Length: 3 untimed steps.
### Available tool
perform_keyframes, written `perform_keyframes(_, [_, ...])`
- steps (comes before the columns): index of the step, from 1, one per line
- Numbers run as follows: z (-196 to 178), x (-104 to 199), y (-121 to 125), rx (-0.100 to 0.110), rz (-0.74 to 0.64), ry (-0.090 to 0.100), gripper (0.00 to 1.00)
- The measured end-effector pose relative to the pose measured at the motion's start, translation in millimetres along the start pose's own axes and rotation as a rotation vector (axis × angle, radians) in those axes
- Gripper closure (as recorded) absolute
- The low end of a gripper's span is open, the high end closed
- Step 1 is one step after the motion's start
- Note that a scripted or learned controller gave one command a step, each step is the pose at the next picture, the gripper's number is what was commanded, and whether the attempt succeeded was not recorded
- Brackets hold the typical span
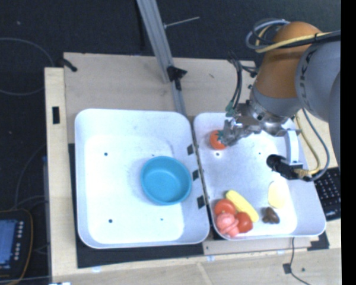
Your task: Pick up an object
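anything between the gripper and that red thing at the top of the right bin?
Nothing visible. The gripper is right at the small red object near the right bin's upper-left corner. The other items cluster along the bin's lower edge.

A pale tan wooden worktop (115, 82) carries two shallow white plastic bins set side by side, their inner rims touching along the middle. The left white bin (95, 177) sits on a dark mat (73, 177) that shows as a black strip along its left and lower edges. The right white bin (249, 159) lies just beside it, reaching close to the worktop's right edge. A slanted grey metal bar (157, 37) crosses the worktop's far side and ends near the seam between the two bins.
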<state>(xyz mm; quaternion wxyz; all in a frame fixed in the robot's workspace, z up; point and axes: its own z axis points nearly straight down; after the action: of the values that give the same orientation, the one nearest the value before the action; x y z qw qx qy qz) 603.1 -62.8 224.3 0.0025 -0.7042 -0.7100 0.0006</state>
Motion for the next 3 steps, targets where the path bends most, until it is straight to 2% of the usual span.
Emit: perform_keyframes(3, [4.8,146.0,-9.0,0.005,-0.002,0.001,1.00])
